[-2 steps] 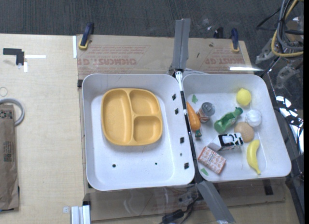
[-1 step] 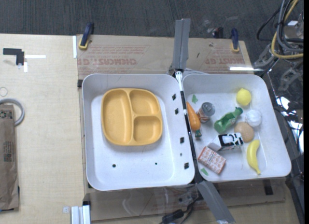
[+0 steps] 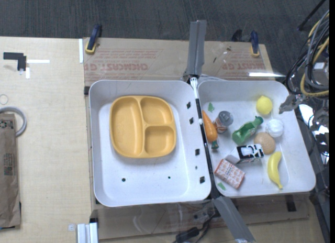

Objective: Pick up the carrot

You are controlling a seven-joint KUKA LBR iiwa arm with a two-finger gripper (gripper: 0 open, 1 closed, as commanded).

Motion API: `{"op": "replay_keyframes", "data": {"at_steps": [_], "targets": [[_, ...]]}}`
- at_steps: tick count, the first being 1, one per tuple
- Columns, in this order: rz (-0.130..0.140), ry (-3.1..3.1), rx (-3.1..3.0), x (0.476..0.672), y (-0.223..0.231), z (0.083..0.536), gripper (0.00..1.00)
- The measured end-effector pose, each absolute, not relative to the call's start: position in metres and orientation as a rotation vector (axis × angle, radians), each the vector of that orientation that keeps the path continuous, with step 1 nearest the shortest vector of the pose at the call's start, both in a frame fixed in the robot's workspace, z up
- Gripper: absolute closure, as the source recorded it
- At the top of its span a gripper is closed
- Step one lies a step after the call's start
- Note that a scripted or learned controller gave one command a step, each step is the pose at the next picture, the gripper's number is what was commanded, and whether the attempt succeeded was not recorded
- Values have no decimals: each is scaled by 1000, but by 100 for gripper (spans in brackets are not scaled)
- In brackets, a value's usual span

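Left bin (image 3: 104,184) carries a yellow divided plate (image 3: 142,126), three compartments, nothing in them. Not relevant to the pick.

Carrot (image 3: 210,128) sits in the right bin (image 3: 298,184), hard against its left wall, just beside the divider between the two bins. Orange body, green top at the far end. Long axis runs far-to-near, tilted slightly so the near tip drifts right; the narrow tip points toward the near edge. A small grey-lidded can (image 3: 224,119) lies just right of it, close or touching, hard to tell. Near end of the carrot comes close to a red patterned box (image 3: 230,173) but stays apart from it.

Further right: green bottle (image 3: 247,129), black-and-white toy car (image 3: 250,153), brown round item (image 3: 265,143), white ball (image 3: 274,128), lemon (image 3: 264,105) at the far side, banana (image 3: 275,169) near the right-near corner.

Gripper (image 3: 289,103) hovers at the right bin's far-right rim, well apart from the carrot, nothing between its fingers; whether it is wide or narrow I cannot tell, too small and blurred.

Step, as I judge it: approach not yet begun, pick not started. Next move calls for travel left across the bin, then closing across the carrot's short width. Wall on the left and can on the right leave little finger room; the middle of the body looks the safest grasp spot.
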State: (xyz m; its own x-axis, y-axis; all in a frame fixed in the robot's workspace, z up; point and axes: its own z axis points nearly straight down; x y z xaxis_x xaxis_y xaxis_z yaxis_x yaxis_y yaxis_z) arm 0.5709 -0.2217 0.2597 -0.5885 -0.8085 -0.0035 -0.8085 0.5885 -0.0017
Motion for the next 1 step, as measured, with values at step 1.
{"op": "replay_keyframes", "data": {"at_steps": [1], "targets": [[-2,2675,-1638,628,-217,410,0]]}}
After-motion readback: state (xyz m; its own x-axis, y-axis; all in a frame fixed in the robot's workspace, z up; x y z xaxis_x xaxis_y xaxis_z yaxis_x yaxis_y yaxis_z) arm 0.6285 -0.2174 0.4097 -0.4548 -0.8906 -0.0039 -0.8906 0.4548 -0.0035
